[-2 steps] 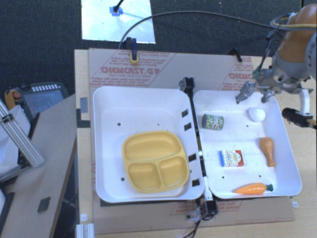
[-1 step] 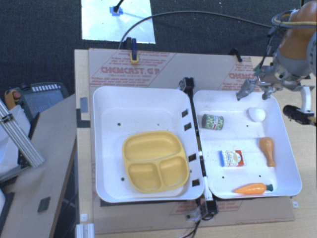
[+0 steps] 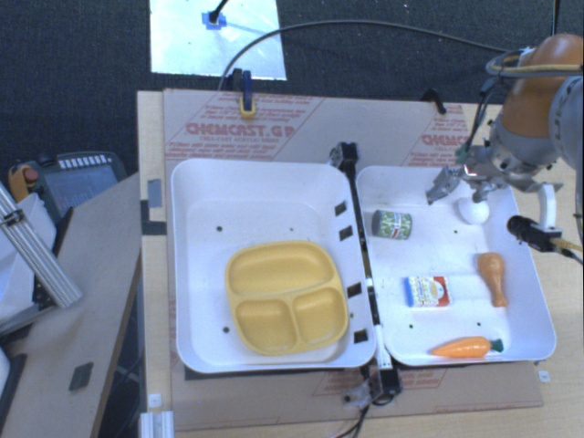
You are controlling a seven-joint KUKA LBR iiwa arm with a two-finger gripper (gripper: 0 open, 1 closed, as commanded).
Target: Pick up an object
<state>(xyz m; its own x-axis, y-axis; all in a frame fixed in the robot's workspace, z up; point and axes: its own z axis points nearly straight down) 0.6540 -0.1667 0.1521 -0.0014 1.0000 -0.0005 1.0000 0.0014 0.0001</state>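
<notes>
Landmark: right bin (image 3: 538, 322), white, shallow, beside left bin (image 3: 196, 245).
Gripper (image 3: 461, 182): over right bin's far edge, just above white egg-like object (image 3: 474, 211); jaw state cannot be told from this angle.
White object: near far-right corner of right bin, partly under the gripper, not seen between fingers.
Green can (image 3: 391, 224): lying on its side, far-left part of right bin.
Small box (image 3: 427, 291): red, white and blue, flat in right bin's middle.
Drumstick (image 3: 493, 276): tan, right side of right bin.
Carrot (image 3: 465, 347): orange, along right bin's near edge.
Yellow tray (image 3: 286, 296): three compartments, in left bin, near the divider with right bin.
</notes>
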